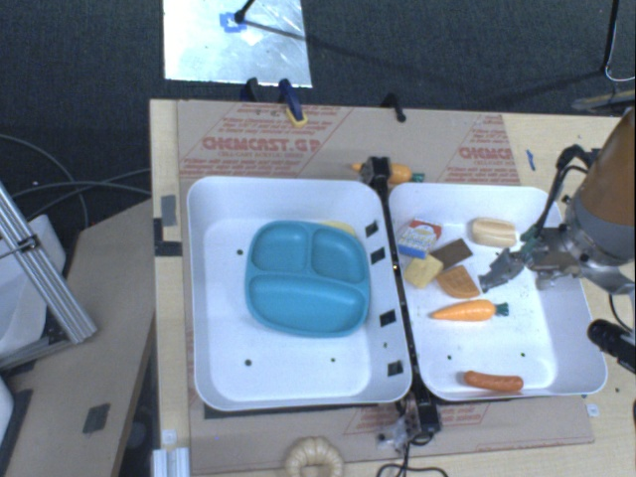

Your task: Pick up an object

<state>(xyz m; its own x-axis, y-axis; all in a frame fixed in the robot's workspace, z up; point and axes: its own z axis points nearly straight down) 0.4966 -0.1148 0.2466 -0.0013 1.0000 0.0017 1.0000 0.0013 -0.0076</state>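
Dark carpet surrounds the worktop [248,127], where the tool [500,269] is poised low in the right bin [571,366], its grip state impossible to tell. Nothing is seen held. Nearest lie the orange wedge [459,282] and carrot [465,312]; the approach is judged underway, descent being required next.

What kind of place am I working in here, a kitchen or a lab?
Most likely a robotics lab bench, not a kitchen. The food in the right bin, such as the carrot, looks like toys; the bins sit on a taped board, with cables and an aluminium frame around.
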